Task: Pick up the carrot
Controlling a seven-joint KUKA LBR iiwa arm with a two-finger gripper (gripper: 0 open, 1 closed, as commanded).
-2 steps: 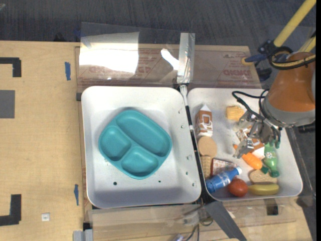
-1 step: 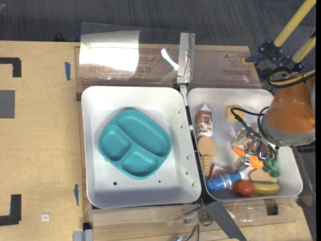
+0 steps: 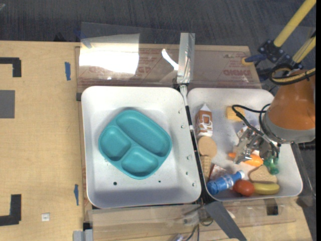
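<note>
I am hanging my metal two-finger pincer low in the right shallow white bin, directly over the small orange carrot; grip state indeterminate. Carrot apparently lying unlifted; grasp and lift remaining.

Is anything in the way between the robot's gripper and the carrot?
Nothing visible is. The gripper is already right down on the carrot in the right bin. Other toy food crowds close by, though: a slice of bread and a banana lie just below it.
</note>
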